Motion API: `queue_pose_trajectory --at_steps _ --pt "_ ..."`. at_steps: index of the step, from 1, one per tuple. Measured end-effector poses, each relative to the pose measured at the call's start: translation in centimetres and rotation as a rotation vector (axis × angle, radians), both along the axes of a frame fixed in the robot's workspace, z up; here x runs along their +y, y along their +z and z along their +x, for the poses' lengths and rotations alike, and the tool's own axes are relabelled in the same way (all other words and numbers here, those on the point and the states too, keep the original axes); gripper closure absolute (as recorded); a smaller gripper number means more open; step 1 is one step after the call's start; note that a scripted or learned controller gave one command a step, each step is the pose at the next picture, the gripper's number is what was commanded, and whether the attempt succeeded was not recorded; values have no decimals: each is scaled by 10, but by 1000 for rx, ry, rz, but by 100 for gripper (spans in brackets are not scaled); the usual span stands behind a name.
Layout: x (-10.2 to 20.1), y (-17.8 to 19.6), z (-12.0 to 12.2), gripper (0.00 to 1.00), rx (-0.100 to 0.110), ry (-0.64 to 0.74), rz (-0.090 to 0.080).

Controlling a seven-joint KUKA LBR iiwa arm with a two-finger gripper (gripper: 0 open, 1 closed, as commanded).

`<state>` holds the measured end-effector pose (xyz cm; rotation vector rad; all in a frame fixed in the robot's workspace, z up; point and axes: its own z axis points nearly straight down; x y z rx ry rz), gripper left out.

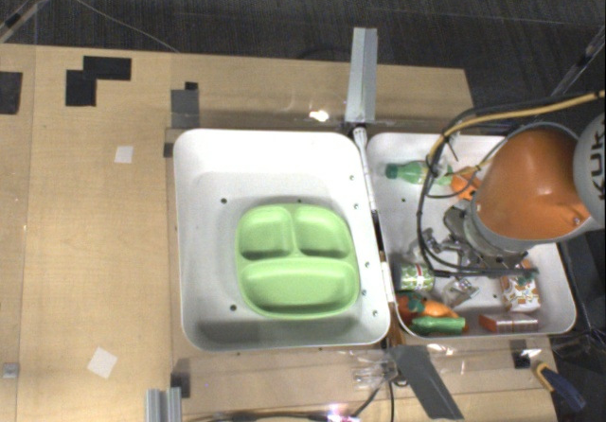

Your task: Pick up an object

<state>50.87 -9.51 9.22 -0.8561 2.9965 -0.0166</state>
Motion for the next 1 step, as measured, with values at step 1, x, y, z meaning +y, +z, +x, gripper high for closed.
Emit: queue_pose_trajectory --at_steps 1 --pt "-49 -2 63 0 11 124 -1"
